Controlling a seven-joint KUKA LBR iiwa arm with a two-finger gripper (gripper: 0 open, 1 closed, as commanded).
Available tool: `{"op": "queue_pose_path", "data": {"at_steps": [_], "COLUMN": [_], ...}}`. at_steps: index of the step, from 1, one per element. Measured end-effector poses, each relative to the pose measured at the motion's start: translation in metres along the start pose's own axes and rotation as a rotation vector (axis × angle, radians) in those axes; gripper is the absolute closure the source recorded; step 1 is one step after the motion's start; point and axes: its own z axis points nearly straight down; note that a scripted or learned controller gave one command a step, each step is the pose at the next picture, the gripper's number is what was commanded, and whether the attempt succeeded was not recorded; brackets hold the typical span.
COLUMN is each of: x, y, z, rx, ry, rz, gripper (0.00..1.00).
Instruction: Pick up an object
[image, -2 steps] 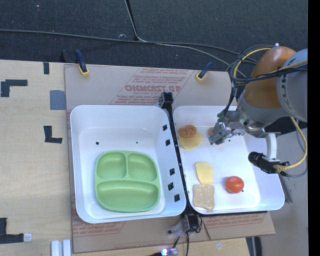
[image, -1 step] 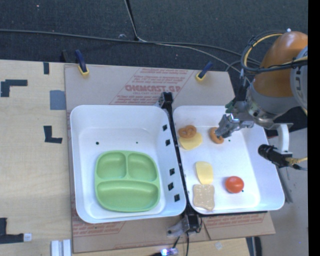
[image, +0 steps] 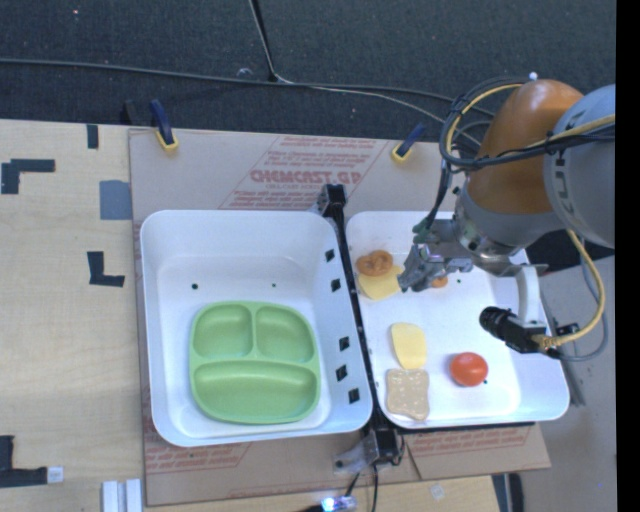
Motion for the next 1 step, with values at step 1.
{"op": "queue_pose_path", "data": {"at_steps": [1], "x": [0.0533], "y": [-0.008], "z": [0.0146], "rx": [0.0], "ry": [0.0], "rz": [-0.001], "gripper": [1.0]}}
